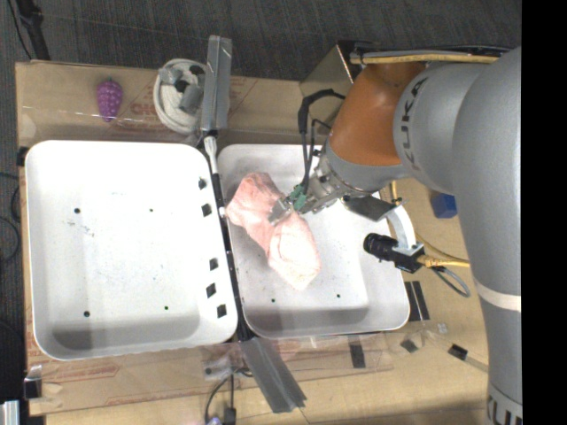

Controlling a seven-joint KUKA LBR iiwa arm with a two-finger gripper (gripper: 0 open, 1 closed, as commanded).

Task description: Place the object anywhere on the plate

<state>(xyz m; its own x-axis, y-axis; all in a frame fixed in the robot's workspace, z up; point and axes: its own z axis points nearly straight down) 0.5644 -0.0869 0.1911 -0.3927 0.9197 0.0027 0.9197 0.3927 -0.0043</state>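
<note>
While the grey arm (461, 131) reaches in over the right bin (354, 312), its gripper (297, 204) sits low on the pink object (275, 228), which lies in that bin directly under and to either side of the fingertips; whether the gripper is wide, narrow or clasping the pink thing I cannot tell. Far off beyond the left bin (115, 326) lies a purple item (109, 98)

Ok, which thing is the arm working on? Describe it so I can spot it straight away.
Look at the right bin of the two white ones. A pale pink, crumpled soft lump lies slantwise in its left half, near the divider between the bins. The pincer sits on its middle, and it is the one pink thing in either bin, unlike the small purple object outside on the bench.
</note>
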